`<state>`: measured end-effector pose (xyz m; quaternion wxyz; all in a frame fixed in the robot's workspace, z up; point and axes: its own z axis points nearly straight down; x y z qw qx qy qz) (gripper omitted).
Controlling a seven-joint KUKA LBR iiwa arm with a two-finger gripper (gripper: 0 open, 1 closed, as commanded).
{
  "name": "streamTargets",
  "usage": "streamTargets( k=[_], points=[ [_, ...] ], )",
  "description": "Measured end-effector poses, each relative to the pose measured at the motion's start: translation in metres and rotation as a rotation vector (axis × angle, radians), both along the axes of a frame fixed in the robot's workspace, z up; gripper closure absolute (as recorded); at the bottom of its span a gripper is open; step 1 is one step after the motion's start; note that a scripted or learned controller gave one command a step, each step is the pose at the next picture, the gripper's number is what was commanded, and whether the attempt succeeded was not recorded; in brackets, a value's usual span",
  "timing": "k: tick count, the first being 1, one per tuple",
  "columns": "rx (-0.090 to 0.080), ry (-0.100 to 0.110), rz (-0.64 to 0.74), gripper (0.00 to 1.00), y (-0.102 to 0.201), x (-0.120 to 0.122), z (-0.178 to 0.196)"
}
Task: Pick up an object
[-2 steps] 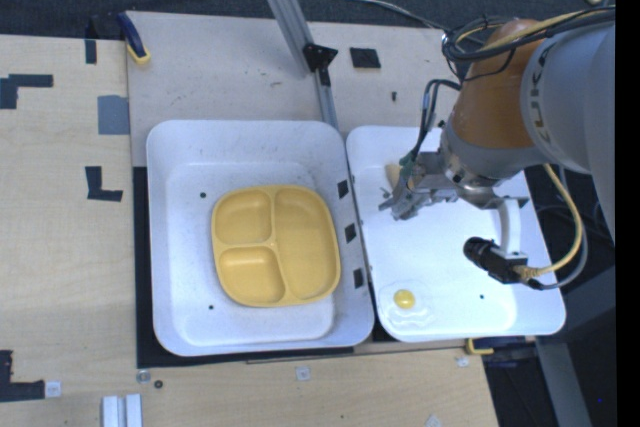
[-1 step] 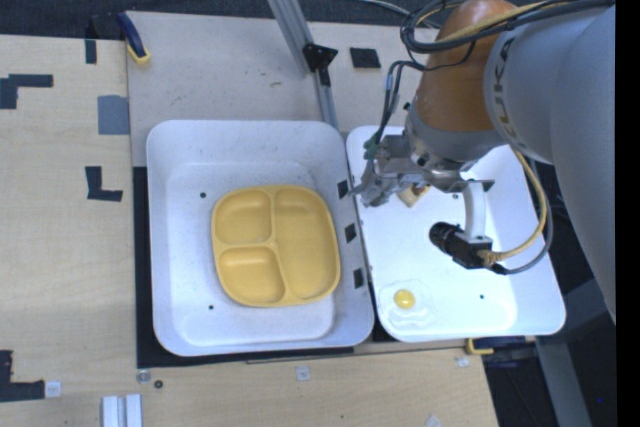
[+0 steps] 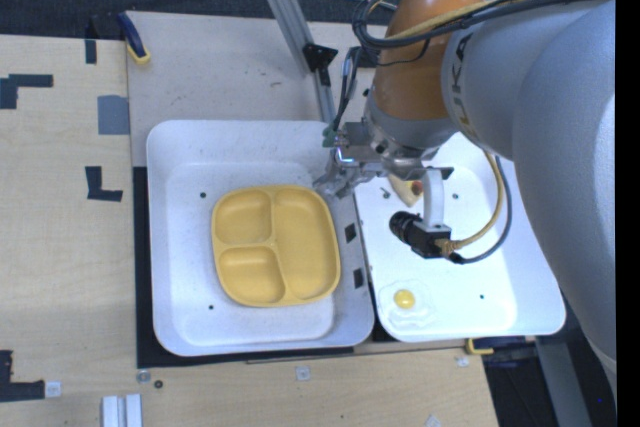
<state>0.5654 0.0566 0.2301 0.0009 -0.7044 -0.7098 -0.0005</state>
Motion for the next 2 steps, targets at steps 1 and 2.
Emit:
streamTargets(
  k=[1, 2],
  points=[
    [-0.001, 0.001, -0.001, 1.00, 0.0448, 0.0077, -0.0009],
    [-0.003, 0.002, -0.005, 0.00, 0.0417, 0.0075, -0.0008]
  ],
)
